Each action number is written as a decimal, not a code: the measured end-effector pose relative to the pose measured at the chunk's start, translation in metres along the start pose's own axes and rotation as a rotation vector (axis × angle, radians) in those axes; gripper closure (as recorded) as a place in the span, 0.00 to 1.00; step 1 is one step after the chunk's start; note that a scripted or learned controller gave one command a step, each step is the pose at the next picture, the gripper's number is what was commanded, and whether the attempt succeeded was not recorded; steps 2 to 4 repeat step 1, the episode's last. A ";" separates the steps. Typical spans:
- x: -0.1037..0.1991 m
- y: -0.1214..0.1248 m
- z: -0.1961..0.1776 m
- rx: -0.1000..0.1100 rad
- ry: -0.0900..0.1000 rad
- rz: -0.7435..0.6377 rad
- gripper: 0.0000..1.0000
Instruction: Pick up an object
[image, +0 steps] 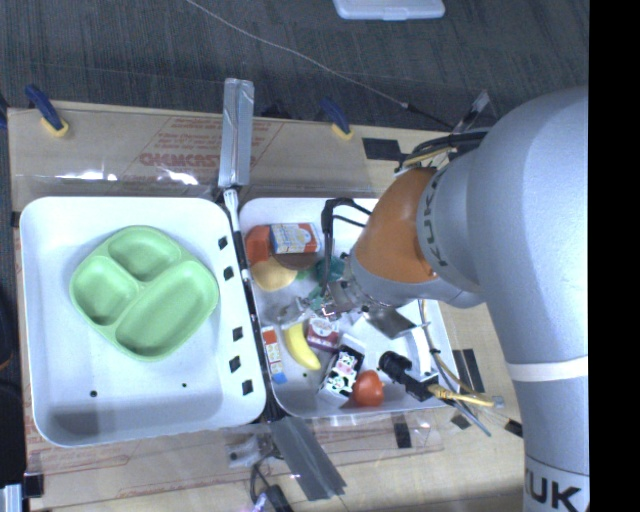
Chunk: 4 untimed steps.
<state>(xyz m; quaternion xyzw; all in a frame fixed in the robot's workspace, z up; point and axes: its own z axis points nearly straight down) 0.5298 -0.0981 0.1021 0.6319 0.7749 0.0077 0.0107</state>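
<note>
From above, the gripper (335, 300) hung low in the right bin (300, 402), amid a banana (300, 346), a tomato (368, 388) and a carton (294, 238); its grip could not be told. A green plate (145, 291) lay in the left bin (40, 300).

Arm (520, 250) covering right bin's (300, 400) right half, pincer (330, 300) tips lost in clutter, white item (388, 8) cut off at top

Robotics lab: taped, clamped bench (120, 150), white bins (40, 300), loose cabling (300, 60).

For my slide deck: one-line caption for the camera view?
KUKA arm reaches into the cluttered right bin above a banana; a green divided plate sits in the left bin.
</note>
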 end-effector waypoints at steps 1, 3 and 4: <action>-0.001 0.001 -0.011 -0.002 -0.001 -0.004 1.00; -0.001 0.001 -0.011 -0.002 -0.001 -0.004 1.00; -0.001 0.001 -0.011 -0.002 -0.001 -0.004 1.00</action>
